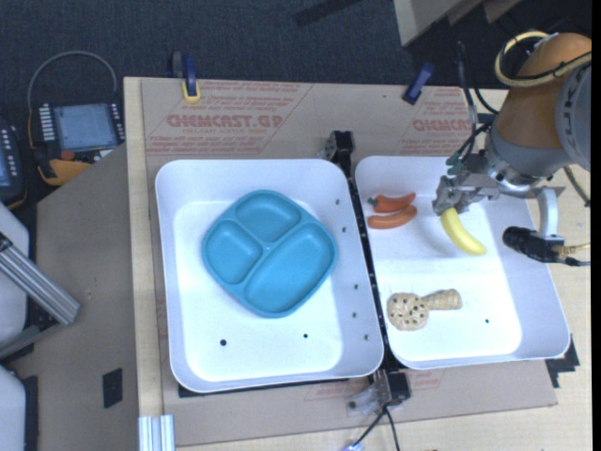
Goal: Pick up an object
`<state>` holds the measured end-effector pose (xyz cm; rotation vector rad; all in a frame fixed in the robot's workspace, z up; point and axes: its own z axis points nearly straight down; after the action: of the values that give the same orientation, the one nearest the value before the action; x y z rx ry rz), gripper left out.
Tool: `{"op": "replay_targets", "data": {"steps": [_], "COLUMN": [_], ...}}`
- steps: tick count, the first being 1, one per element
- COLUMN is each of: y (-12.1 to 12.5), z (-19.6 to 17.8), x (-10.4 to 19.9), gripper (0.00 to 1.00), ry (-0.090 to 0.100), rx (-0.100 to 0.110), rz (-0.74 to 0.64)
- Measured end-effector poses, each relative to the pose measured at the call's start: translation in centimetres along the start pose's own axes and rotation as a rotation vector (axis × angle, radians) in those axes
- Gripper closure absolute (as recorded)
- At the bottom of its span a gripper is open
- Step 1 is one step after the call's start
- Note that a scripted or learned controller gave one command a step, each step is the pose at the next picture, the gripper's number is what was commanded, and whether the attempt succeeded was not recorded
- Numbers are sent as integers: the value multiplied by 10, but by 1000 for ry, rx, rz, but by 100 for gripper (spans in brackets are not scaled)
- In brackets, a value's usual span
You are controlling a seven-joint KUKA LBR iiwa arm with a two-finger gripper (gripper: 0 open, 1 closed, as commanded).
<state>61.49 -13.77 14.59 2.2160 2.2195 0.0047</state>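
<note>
My gripper (454, 201) hangs over the upper middle of the right bin (535, 332), at the end of the grey arm with the orange band. A yellow banana (465, 234) lies slanted just below it, and the banana's upper end reaches right under the gripper. To the gripper's left lie two small sausages (392, 210), one red and one orange, side by side. A tan spotted toy (422, 307) with a round head rests lower down in the same bin.
The left bin (188, 318) holds a blue divided plate (269, 252). A black ridge (360, 242) separates the two bins. A black cable part (531, 242) of the arm hangs over the right bin's right side.
</note>
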Motion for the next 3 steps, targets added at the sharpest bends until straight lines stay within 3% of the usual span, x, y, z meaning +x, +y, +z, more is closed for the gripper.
{"op": "replay_targets", "data": {"steps": [2, 3], "y": [-2, -3], "z": [-107, -113], "x": [-10, 43], "gripper": [100, 100], "ry": [-2, 4], "rx": [-2, 5], "rz": [0, -4]}}
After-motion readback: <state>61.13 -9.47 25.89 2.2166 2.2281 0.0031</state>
